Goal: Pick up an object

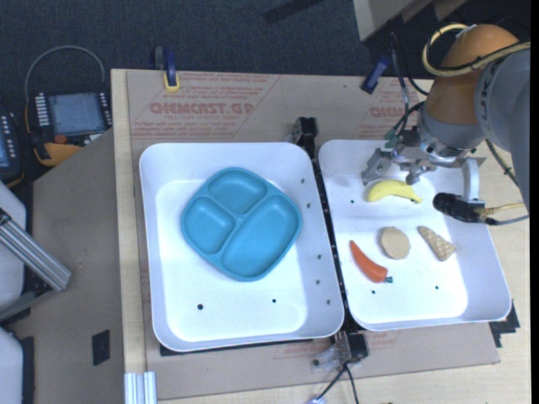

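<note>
Hovering spread-fingered gripper (393,168) just above banana (392,193); judging it light, smooth, curved; favouring its middle.

1. Red printed lettering runs across the far strip of the brown board (253,99) under the two bins, to the left of the gripper (393,167) and beyond it. It appears to read "CHEMCAST GP", with smaller red lines above and below that are too small to read.
2. A second patch of the same red print sits on the board just beyond the gripper, partly hidden by the arm; only fragments show, not readable.
</note>
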You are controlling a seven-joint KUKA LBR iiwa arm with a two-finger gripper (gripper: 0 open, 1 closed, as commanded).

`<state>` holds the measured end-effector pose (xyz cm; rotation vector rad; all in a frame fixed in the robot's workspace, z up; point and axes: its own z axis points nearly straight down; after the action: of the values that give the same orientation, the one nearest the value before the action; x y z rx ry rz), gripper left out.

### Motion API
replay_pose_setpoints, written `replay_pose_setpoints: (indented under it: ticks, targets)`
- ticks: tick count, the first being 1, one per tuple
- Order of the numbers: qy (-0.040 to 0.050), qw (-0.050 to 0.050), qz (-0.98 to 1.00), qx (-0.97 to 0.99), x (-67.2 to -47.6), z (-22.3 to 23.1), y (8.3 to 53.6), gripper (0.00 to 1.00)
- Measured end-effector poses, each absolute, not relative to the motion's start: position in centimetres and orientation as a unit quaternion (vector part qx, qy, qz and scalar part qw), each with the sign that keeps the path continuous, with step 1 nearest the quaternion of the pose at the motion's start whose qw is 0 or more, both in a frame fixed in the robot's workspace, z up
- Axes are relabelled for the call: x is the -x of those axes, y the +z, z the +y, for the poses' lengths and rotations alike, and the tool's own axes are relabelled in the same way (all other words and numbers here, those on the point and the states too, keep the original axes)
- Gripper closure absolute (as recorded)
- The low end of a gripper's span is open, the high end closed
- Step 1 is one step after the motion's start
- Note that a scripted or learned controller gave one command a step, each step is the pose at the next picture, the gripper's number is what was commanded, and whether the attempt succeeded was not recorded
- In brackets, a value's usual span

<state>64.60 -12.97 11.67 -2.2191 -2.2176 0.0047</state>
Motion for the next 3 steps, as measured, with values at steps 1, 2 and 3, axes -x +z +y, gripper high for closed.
replay_pose_setpoints:
  ticks: [1, 2, 3]
  targets:
    - [-0.0041, -0.01, -0.708, 0.706, -65.2, -13.1, 9.2, 0.0]
    - [-0.0038, -0.008, -0.708, 0.707, -65.1, -13.0, 10.1, 1.0]
    - [-0.0017, -0.003, -0.707, 0.707, -66.2, -13.3, 15.4, 1.0]
